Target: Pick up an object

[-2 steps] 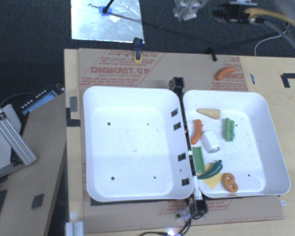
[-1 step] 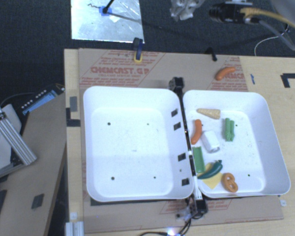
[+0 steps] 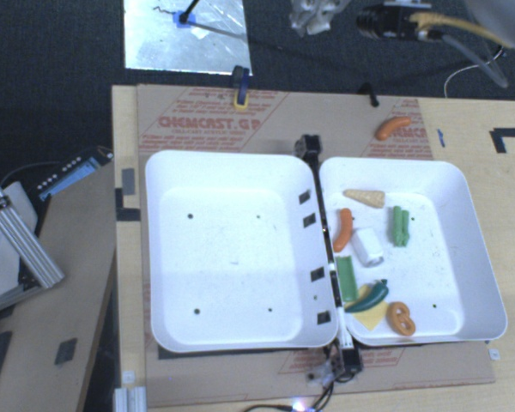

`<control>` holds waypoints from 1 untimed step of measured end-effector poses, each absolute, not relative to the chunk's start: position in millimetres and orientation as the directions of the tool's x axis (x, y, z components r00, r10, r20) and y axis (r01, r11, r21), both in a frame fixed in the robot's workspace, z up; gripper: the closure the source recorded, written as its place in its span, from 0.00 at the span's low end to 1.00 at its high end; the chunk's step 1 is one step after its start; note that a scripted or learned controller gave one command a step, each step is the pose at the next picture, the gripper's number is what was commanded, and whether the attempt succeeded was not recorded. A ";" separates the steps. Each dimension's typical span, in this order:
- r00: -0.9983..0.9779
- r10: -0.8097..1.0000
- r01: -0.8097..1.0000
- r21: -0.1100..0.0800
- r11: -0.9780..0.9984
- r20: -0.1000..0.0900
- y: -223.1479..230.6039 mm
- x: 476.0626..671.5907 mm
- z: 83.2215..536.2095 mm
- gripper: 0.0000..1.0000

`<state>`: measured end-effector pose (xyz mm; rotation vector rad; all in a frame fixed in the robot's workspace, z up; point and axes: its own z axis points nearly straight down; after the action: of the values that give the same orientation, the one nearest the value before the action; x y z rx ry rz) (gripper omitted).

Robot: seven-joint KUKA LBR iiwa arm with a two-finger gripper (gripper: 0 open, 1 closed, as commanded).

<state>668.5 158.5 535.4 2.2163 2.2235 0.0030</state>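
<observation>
Two white bins side by side on the counter [image 3: 463, 136]. Left bin [image 3: 232, 251]: bare floor, four small dark dots. Right bin [image 3: 463, 256] holds all the loose items, clustered toward its left half.

Count in right bin, eight items:
- 1 tan wedge [image 3: 365, 197], near the top, lying flat.
- 1 orange sausage [image 3: 344, 228], just below the wedge, beside the bin's left wall.
- 1 green ridged piece [image 3: 399, 226], right of the sausage, apart from it.
- 1 white cylinder [image 3: 367, 247], middle, tilted, just beside the sausage's lower end.
- 1 light green stick [image 3: 347, 278], along the left wall, below the cylinder.
- 1 dark green pepper [image 3: 369, 298], curved, touching the stick's lower end and lying over the yellow piece.
- 1 yellow flat piece [image 3: 371, 314], partly under the pepper.
- 1 brown pretzel [image 3: 402, 318], just right of the yellow piece.

Outside the bins: 1 more orange sausage-like item [image 3: 393, 128] on the counter above the right bin, well apart from the rest. 1 blue-and-yellow clamp [image 3: 239, 88] at the counter's far edge.

End effector [image 3: 316, 11] at the top of the view, above the dark floor beyond the counter, well away from both bins. Nothing visible between its fingers; too blurred to tell whether they are spread or pressed together.
</observation>
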 end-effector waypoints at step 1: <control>-0.004 1.000 1.000 0.003 0.004 0.000 168.7 668.4 535.5 1.00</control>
<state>668.4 168.7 535.5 2.2160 2.2241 0.0034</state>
